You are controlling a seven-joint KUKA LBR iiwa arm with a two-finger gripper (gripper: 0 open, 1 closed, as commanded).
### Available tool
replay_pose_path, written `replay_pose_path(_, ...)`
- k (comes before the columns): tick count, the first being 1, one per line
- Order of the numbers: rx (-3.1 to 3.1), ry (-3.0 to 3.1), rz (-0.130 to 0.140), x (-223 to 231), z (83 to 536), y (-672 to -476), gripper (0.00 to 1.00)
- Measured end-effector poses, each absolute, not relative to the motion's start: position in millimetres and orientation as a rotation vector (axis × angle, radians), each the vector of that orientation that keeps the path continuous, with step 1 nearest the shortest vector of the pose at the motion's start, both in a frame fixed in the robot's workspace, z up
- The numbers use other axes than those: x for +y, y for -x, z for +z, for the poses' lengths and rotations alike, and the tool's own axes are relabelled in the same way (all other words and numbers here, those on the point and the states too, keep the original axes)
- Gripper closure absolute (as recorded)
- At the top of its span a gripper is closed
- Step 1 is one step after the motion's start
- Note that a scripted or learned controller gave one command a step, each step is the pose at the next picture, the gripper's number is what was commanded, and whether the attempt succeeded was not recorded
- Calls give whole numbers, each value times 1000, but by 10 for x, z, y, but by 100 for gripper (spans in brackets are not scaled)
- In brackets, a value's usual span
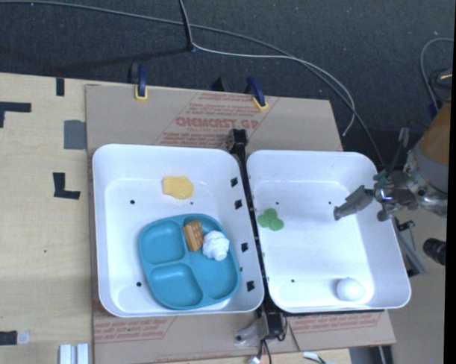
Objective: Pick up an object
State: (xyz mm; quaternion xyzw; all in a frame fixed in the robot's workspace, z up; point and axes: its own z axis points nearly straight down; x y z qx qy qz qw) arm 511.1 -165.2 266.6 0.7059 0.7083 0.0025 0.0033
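The right bin [375, 242] holds a small green object [270, 220] near its left wall and a white ball [350, 289] in its front right corner. In the left bin [107, 211], a blue divided plate [169, 276] carries a brown block [193, 234] and a white lump [216, 246]. Behind the plate lies a yellow piece [178, 187]. My gripper [361, 213] hangs over the right side of the right bin, open, with nothing between its fingers. One dark finger [350, 203] points left toward the green object, well short of it.
A black divider [246, 208] runs between the two bins. Both sit on a cardboard sheet [208, 121] held by two clamps at the back. Cables [218, 46] cross the dark floor behind. The arm's wrist [430, 177] overhangs the right bin's right rim.
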Motion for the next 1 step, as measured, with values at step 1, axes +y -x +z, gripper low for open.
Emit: replay_pose_path(1,2224,-2214,5,-1170,3255,-5370,0)
